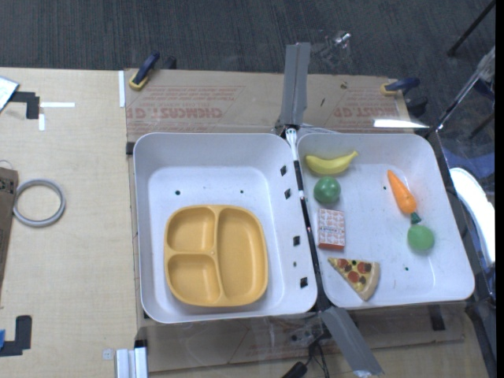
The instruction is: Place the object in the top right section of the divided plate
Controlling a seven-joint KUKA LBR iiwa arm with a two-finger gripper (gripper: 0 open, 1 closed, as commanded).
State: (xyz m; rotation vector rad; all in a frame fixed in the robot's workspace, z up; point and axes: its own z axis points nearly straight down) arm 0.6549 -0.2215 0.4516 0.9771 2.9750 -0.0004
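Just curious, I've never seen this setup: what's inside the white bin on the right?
Inside the right bin lie a banana, two green balls, a carrot, a small red-and-white box and a pizza slice. Nothing is covered.

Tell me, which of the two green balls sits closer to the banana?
The darker green ball, lying just below the banana by the right bin's left wall. The paler green ball lies far across the bin, beneath the carrot.
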